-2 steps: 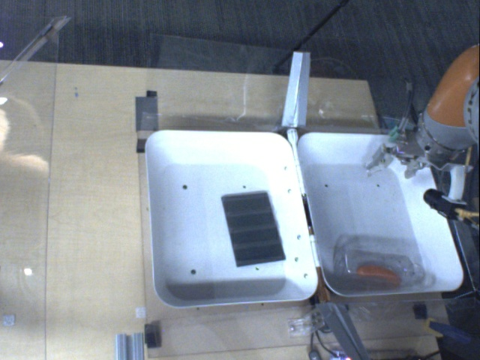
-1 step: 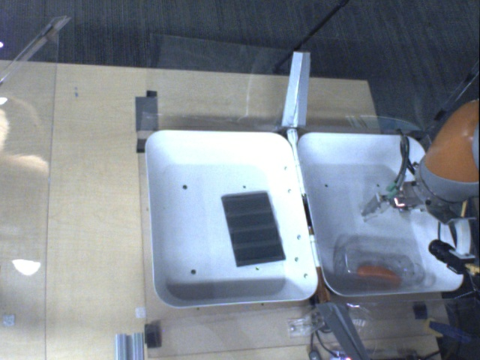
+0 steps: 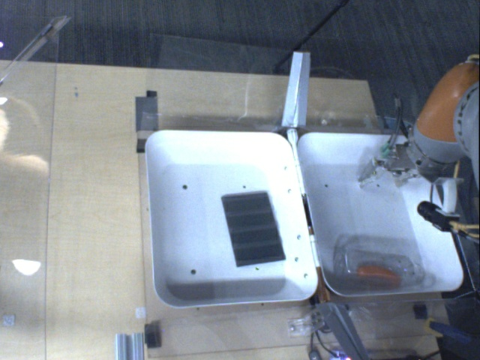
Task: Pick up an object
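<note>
Two white bins (image 3: 161,201) sit on wood. At five o'clock lies a clear, slippery bottle (image 3: 379,265); grab its middle. Gripper (image 3: 379,167) grip: cannot tell.

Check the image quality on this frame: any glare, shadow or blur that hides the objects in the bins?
Camera view: lighting is even and soft; the left bin has a shadow along its near wall; the dark ribbed pad reads sharp; the clear plastic container in the right bin is faint and washed out against the white, its orange contents blurred; the gripper is small and indistinct.
</note>
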